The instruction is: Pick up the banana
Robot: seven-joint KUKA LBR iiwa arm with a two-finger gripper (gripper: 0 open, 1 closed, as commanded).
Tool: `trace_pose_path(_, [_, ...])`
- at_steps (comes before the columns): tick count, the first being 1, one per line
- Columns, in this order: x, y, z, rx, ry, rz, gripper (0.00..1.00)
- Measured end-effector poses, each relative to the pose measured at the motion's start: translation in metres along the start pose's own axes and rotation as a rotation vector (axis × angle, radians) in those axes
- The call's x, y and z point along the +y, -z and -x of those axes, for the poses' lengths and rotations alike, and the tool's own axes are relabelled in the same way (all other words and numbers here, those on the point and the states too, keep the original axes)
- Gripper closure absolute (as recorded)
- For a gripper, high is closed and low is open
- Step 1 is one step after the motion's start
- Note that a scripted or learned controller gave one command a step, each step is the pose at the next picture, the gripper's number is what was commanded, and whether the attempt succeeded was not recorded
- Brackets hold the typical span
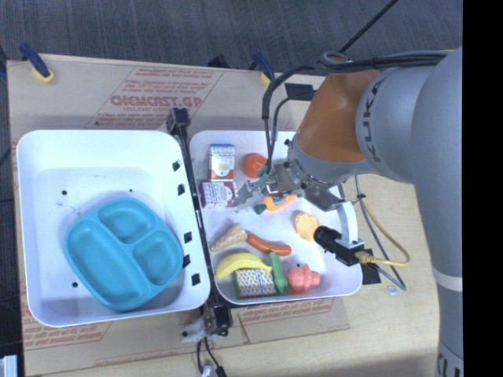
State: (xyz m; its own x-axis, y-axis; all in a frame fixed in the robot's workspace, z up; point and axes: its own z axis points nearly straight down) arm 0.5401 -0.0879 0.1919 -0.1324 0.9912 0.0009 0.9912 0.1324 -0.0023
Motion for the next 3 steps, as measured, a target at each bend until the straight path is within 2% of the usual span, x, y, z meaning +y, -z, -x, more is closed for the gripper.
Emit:
trace_pose_path(1, [-0.037, -0.001, -0.058, 0.000, 0.066, -0.002, 0.00])
trace_pose_path(2, [-0.065, -0.075, 0.005, 0.000, 0.093, 0.001, 0.00])
trace_pose_path(3, [-0.065, -0.101, 0.000, 0.002, -0.170, -0.003, 0.00])
